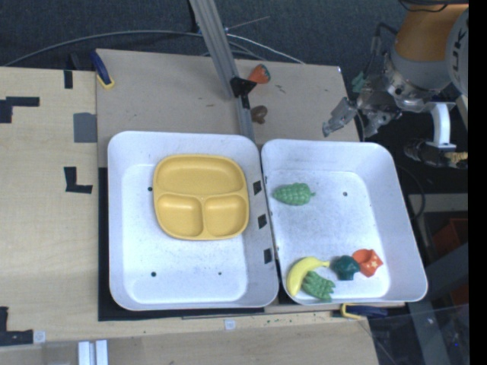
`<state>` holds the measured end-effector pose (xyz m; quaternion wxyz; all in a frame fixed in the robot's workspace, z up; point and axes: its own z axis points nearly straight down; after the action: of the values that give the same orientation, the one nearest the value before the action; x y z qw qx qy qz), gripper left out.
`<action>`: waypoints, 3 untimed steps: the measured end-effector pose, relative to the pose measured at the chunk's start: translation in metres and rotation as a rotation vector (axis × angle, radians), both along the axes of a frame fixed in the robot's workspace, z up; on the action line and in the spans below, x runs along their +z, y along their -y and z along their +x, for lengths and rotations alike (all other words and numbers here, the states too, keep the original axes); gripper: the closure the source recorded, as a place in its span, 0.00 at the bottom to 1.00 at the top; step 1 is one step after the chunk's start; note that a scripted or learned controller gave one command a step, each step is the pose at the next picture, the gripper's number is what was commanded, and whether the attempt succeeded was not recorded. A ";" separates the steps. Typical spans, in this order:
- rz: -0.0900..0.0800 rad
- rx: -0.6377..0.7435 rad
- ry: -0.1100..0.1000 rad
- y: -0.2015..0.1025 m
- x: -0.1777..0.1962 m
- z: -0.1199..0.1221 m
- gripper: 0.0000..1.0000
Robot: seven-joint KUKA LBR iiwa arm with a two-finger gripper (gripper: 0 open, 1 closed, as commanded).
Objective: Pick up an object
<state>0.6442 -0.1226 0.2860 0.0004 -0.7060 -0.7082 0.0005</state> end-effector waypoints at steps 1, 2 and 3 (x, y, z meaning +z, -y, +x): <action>0.000 0.000 0.000 0.000 0.000 0.000 0.00; 0.000 -0.001 -0.006 0.000 -0.064 0.003 0.00; 0.000 -0.001 -0.005 -0.010 -0.117 -0.003 0.00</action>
<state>0.6416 -0.1126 0.1689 0.0023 -0.7065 -0.7077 0.0024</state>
